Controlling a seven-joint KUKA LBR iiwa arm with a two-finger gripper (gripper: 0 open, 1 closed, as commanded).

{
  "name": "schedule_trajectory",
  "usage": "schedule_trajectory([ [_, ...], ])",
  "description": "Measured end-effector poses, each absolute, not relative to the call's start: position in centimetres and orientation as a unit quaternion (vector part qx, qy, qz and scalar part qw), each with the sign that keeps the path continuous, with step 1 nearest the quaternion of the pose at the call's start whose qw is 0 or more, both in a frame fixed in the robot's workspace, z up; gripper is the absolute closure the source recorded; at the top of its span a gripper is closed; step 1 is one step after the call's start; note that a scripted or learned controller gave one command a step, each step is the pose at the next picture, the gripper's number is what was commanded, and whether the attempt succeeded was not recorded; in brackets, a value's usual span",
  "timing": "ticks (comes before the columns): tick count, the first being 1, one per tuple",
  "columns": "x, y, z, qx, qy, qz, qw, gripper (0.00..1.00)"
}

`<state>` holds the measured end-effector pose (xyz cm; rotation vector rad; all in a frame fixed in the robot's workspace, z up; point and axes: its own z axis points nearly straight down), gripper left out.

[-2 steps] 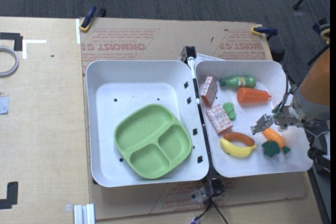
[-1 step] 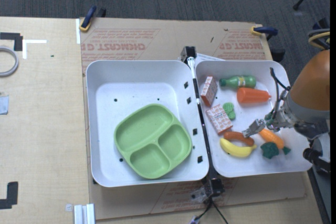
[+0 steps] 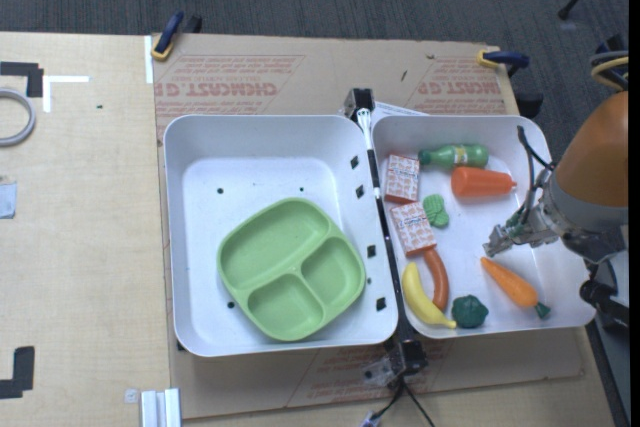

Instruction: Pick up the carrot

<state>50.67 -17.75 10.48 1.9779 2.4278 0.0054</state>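
While the grey arm with its orange band sits at the right edge of the frame, its two-finger gripper (image 3: pixel 507 237) hangs low over the right-hand shallow white bin (image 3: pixel 560 320), just above and left of the small orange toy carrot with a green tip (image 3: pixel 514 285). That carrot lies on the bin floor toward the lower right, slanting down to the right, apart from the fingers. A fatter orange carrot-like piece (image 3: pixel 482 182) lies near the top of the same bin, below a green plastic bottle (image 3: pixel 455 155). Whether the fingers are spread or closed cannot be made out; nothing shows between them. I judge this to be the approach step, with no grasp made. The next move calls for shifting slightly toward the lower right, aligning across the carrot's slanted body and descending.
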Motion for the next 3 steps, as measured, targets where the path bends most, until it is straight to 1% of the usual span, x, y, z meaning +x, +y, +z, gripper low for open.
schedule_trajectory([
  [1, 50.7, -17.7, 10.5, 0.631, 0.775, 0.0016, 0.005, 0.00],
  [2, 47.8, -14.8, 9.2, 0.481, 0.877, 0.0003, 0.000, 0.00],
  [3, 47.8, -9.9, 9.2, 0.282, 0.959, 0.0003, 0.001, 0.00],
])
